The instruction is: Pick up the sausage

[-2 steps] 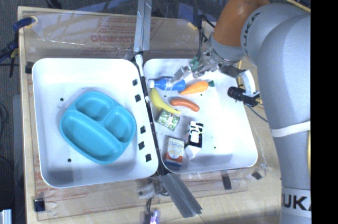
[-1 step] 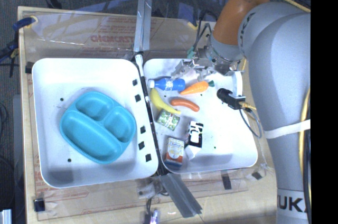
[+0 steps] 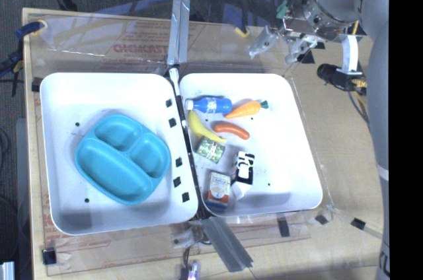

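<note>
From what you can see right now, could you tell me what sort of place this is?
Probably a robotics lab bench for pick-and-place trials: two white bins side by side, toy food such as a sausage and carrot, and a gripper above.

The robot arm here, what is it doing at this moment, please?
The gripper is open and holds nothing; it hangs above the far edge of the right bin. The sausage lies untouched in that bin, between the carrot and the banana. A blue plate sits in the left bin.
</note>
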You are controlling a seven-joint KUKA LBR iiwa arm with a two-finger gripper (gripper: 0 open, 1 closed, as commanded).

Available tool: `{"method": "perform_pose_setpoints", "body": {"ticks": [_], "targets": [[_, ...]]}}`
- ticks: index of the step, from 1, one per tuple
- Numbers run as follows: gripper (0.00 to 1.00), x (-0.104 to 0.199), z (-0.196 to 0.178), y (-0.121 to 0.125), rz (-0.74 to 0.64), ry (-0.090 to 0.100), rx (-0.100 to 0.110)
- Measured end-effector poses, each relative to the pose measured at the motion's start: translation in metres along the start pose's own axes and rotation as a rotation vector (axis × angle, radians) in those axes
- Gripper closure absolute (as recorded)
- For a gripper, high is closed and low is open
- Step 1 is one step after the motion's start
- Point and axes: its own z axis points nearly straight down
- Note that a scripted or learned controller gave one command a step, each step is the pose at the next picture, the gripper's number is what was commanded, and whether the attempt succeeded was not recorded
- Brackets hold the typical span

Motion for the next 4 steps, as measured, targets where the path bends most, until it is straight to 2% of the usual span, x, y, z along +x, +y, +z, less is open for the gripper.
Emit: {"method": "perform_pose_setpoints", "body": {"ticks": [1, 2, 3, 4], "targets": [[0.0, -0.015, -0.014, 0.002, -0.025, 0.0, 0.001], [0.0, 0.038, 0.108, -0.035, 0.014, 0.001, 0.006], [0.0, 0.046, 0.15, -0.004, 0.068, 0.0, 0.003], [0.0, 0.0, 0.031, 0.001, -0.068, 0.0, 0.0]]}}
